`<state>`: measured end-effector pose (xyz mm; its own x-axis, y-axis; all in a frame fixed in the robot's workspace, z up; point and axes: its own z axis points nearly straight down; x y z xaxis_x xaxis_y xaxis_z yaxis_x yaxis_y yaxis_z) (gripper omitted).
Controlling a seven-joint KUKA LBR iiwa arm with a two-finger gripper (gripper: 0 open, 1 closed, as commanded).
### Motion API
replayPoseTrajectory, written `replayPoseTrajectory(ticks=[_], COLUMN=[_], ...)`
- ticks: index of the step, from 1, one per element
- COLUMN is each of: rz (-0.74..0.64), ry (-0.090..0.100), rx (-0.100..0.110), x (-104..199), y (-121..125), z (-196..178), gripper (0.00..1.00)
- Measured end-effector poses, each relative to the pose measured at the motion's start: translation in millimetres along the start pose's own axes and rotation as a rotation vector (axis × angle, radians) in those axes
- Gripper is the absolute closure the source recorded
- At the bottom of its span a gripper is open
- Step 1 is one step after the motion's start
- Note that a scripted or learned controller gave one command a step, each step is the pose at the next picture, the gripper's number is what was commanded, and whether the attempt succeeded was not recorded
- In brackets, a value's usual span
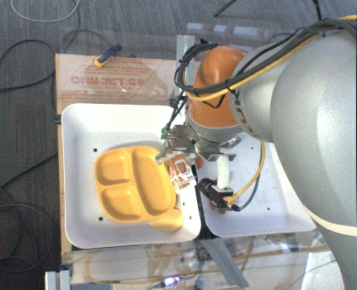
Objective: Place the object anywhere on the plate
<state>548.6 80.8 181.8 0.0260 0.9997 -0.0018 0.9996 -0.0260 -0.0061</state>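
Small flat object (179, 173), red-brown with white print, is seen at gripper (179, 162), over right rim of plate (133, 183). Jaw state cannot be told; grasp unclear. Plate: glossy yellow plastic, three rounded compartments, lying in left white bin (81, 138) beside jaws. Yellow lump (166, 220) rests below jaws, touching plate edge.
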Motion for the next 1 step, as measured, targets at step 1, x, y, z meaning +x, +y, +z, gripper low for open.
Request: replayPoseTrajectory(ticks=[1], rz=[0.0], ry=[0.001], rx=[0.0], x=[0.1], y=[0.1], z=[-0.1], gripper=[0.0])
